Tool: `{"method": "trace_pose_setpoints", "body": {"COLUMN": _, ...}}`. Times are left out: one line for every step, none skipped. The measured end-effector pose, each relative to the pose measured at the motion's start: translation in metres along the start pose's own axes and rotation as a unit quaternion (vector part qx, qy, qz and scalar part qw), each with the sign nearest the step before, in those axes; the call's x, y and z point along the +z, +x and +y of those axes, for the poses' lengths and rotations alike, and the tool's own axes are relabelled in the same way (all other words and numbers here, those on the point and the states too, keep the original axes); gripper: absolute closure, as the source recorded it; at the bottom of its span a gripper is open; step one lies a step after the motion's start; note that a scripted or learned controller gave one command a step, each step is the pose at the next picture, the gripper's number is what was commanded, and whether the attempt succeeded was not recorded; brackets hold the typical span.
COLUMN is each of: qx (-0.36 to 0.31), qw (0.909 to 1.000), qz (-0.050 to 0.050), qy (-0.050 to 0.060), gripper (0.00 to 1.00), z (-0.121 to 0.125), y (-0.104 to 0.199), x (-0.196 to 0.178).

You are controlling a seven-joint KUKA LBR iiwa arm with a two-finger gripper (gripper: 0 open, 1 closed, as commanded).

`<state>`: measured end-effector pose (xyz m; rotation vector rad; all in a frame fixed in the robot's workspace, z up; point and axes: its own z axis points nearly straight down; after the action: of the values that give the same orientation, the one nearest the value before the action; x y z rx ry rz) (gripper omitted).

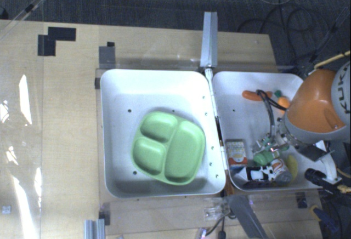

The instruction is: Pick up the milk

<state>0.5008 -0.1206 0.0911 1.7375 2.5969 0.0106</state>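
In the left bin [112, 123], a green divided plate [169, 147]; in the right bin [236, 98], by its front wall, the cow-patterned milk carton [262, 173] lying beside a can [281, 169]. Just above, the gripper [271, 144], open or closed impossible to tell. Approach step, by judgement; next, a descent centred on the carton, clear of the can

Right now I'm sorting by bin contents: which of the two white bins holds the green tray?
The left bin; the green tray lies in it, while the right bin holds small groceries.

Letters "KU" on the arm [343, 95], partly cut off
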Motion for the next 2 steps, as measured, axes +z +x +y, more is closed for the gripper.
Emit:
{"method": "trace_pose_setpoints", "body": {"qx": -0.044, "qw": 0.9990, "qz": 0.002, "qy": 0.002, "gripper": 1.00, "z": 0.0475, "y": 0.0362, "x": -0.1565}}
{"method": "trace_pose_setpoints", "body": {"qx": -0.043, "qw": 0.9991, "qz": 0.003, "qy": 0.002, "gripper": 0.00, "z": 0.0472, "y": 0.0360, "x": -0.1562}}
